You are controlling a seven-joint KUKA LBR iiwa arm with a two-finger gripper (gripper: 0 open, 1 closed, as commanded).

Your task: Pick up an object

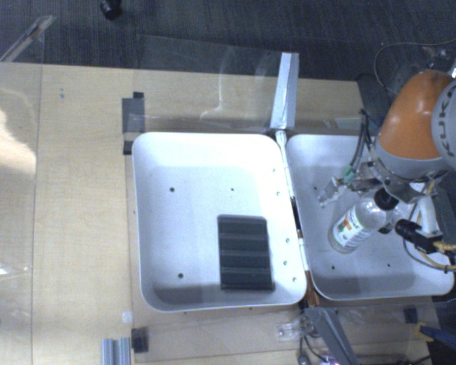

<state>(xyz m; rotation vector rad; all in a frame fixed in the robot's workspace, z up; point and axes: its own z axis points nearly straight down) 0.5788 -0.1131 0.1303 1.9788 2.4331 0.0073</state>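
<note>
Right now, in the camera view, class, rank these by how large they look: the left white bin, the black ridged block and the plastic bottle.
1. left white bin, clearly largest.
2. black ridged block, lying inside that bin.
3. plastic bottle in the right bin; the arm hides part of it, so its rank below the block is less certain.

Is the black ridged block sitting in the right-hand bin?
No, the black ridged block lies in the left bin, while the right bin holds a small bottle.
</note>
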